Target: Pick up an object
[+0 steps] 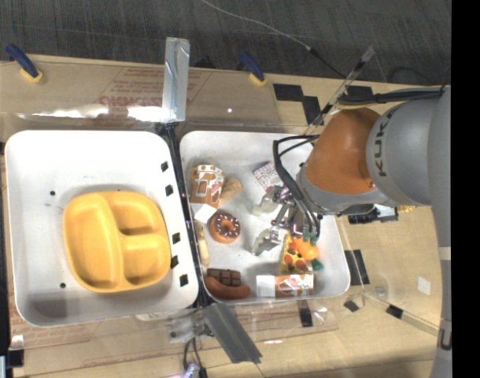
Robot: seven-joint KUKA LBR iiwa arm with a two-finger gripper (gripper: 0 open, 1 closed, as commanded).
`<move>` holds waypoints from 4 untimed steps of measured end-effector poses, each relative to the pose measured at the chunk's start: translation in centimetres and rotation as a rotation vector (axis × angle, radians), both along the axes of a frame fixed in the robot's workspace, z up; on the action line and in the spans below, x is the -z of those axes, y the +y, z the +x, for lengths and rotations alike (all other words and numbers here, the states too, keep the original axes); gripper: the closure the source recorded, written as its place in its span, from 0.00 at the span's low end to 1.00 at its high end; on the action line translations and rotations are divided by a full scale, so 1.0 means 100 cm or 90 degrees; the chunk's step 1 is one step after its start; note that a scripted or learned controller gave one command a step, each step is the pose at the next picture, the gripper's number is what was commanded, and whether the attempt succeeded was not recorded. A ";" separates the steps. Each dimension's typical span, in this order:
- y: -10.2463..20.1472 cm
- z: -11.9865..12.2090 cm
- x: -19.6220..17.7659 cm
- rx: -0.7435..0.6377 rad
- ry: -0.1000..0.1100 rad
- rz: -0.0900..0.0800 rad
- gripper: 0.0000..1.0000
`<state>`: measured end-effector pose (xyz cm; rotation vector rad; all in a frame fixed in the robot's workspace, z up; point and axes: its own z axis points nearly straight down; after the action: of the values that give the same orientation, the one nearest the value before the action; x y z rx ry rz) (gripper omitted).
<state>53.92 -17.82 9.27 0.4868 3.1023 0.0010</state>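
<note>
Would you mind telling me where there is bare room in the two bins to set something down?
Left bin: bare floor rings the yellow tray, widest along the top and the bottom-left corner. Right bin: a bare strip along the top wall, above the gingerbread toy. It is crowded from the donut to the chocolate bar, around the gripper.

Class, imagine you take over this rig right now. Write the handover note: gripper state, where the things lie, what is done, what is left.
Gripper: low in the right bin, among the toys; whether it grips anything cannot be told.
Right bin: donut, chocolate bar, small carton, orange toy.
Left bin: yellow divided tray.
Done: arm reached in.
Left: confirm a grasp, then lift.
</note>
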 end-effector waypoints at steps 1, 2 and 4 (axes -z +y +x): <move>-0.021 0.086 -0.042 0.218 -0.002 -0.001 0.00; -0.029 0.021 -0.001 0.299 -0.002 0.000 0.00; -0.029 -0.038 -0.011 0.470 -0.001 0.002 1.00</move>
<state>50.08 -20.67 10.32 1.5738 2.7168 0.0040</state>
